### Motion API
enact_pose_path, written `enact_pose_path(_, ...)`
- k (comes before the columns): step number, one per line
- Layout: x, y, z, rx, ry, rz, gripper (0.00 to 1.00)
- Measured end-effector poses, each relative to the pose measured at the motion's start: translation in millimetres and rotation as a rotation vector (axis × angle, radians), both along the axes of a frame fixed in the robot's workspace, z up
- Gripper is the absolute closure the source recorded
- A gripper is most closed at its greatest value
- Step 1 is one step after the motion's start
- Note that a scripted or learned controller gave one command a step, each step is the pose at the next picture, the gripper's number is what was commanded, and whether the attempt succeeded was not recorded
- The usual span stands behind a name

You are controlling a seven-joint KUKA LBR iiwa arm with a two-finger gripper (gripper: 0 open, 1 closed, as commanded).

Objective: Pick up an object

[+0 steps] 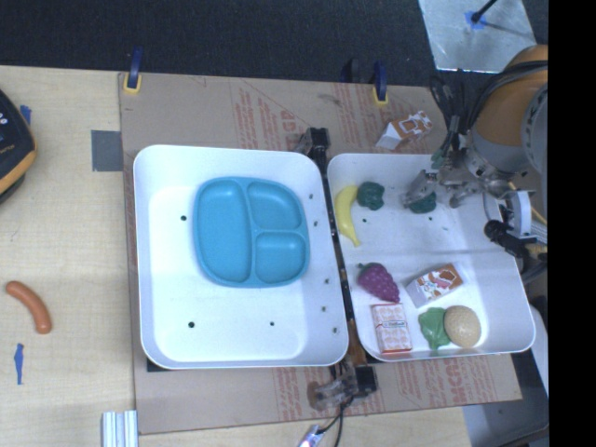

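Observation:
My gripper (426, 190) hangs low over the back of the right bin (494, 254), right above a small dark green object (424, 205) that it partly hides. In the same bin lie a yellow banana (346, 214), a dark green vegetable (371, 195), purple grapes (378, 281), a small carton (436, 284), a red and white box (390, 329), a green piece (431, 328) and a beige round item (463, 325).
The left bin (163, 277) holds a blue divided plate (251, 231). A small carton (406, 130) lies on the cardboard behind the right bin. A sausage (30, 305) and a black and yellow device (11, 147) sit on the bench at far left.

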State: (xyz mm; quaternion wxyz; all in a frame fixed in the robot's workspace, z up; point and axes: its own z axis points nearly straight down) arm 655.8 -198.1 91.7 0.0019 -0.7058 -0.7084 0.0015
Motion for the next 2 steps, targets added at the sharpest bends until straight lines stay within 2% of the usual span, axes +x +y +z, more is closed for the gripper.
enact_pose_path(1,0,37,0,0.0,-0.001,0.002,0.0)
enact_pose_path(2,0,-14,1,-0.001,-0.004,-0.001,0.0)
